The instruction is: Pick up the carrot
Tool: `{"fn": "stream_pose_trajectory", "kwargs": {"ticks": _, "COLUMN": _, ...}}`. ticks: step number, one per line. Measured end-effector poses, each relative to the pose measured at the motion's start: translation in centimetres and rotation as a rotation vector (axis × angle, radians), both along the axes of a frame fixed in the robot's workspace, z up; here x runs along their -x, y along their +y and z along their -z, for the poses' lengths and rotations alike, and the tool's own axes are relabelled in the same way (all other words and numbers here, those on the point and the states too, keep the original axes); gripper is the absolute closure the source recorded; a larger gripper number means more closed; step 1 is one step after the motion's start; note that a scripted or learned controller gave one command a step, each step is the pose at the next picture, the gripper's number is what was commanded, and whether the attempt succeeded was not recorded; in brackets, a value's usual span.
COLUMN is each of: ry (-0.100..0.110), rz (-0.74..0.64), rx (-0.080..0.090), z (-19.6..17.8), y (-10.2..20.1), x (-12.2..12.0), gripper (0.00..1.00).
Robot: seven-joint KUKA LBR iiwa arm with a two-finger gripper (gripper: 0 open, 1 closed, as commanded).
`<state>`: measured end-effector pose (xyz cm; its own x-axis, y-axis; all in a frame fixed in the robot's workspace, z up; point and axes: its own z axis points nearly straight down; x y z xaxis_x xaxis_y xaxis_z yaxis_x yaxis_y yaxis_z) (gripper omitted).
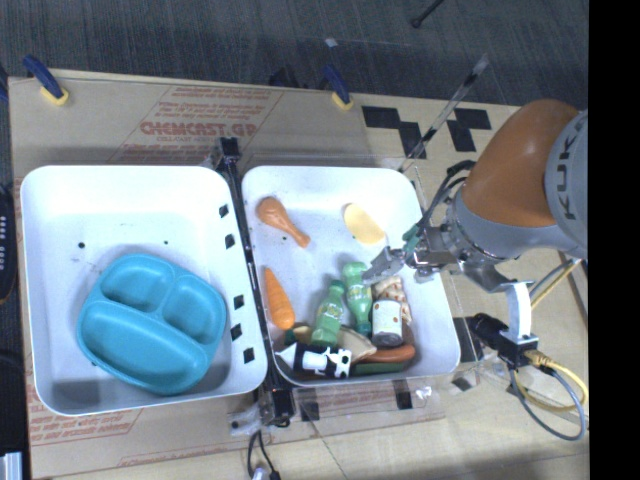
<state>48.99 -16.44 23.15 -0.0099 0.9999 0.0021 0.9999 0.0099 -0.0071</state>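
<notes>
The carrot [278, 299] is orange and lies lengthwise along the left wall of the right bin [320, 183], its tip pointing to the bin's far side. My gripper [385, 264] hangs over the right part of the same bin, above a green bottle [357, 286] and a small jar [386, 319]. It stands well to the right of the carrot, with a second green bottle [329, 314] between them. Nothing of the carrot is touched by the gripper.
The right bin also holds a toy drumstick [283, 220], a pale yellow piece [364, 223], a black-and-white cow toy [322, 361] and a red sausage [393, 353]. In the left bin [60, 203] lies a blue divided plate [150, 318].
</notes>
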Motion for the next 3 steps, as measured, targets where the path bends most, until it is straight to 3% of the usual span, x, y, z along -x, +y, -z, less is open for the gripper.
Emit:
{"fn": "stream_pose_trajectory", "kwargs": {"ticks": 1, "ry": 0.008, "rz": -0.064, "rx": -0.003, "z": 10.4, "y": 7.5, "x": -1.6, "gripper": 0.0}}
{"fn": "stream_pose_trajectory", "kwargs": {"ticks": 2, "ry": -0.011, "rz": 0.024, "rx": 0.009, "z": 13.6, "y": 6.1, "x": 0.1, "gripper": 0.0}}
{"fn": "stream_pose_trajectory", "kwargs": {"ticks": 3, "ry": -0.005, "rz": 0.011, "rx": 0.004, "z": 12.7, "y": 6.3, "x": 0.0, "gripper": 1.0}}
